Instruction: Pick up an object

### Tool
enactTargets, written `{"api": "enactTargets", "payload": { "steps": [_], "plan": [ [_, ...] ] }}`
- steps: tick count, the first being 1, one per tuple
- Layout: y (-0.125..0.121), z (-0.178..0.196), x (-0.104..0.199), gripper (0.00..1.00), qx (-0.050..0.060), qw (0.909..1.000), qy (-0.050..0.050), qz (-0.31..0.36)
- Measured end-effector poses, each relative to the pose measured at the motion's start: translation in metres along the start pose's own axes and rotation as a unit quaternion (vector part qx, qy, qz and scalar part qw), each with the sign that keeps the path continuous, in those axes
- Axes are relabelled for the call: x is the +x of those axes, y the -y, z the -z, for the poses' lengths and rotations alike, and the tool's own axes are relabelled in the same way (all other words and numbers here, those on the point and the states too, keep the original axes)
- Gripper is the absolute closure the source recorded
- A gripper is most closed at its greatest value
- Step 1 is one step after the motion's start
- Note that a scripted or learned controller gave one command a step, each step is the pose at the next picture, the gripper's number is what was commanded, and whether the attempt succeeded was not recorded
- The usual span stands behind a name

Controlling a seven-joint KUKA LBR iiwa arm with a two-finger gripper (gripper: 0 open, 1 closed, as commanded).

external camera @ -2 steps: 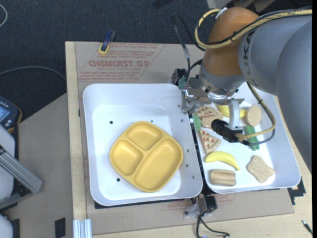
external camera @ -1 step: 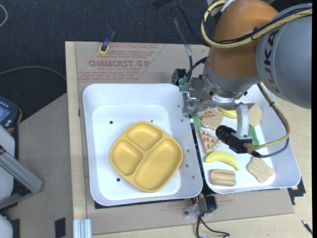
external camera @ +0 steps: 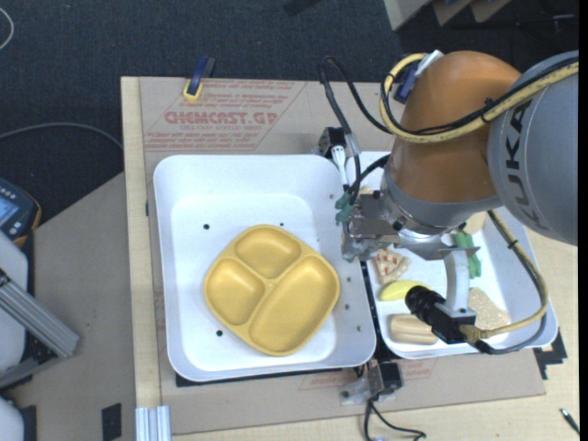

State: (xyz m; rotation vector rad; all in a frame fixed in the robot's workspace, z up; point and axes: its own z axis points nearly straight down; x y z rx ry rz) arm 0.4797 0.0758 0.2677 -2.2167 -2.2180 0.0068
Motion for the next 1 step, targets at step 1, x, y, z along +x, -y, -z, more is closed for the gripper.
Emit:
{"api": "enactTargets", "payload": {
  "steps": [1],
  "plan": [
    [-0.0001,0.1338,-0.0239,1.00,-0.012,0.9999,-0.001,0.000]
  ]
}}
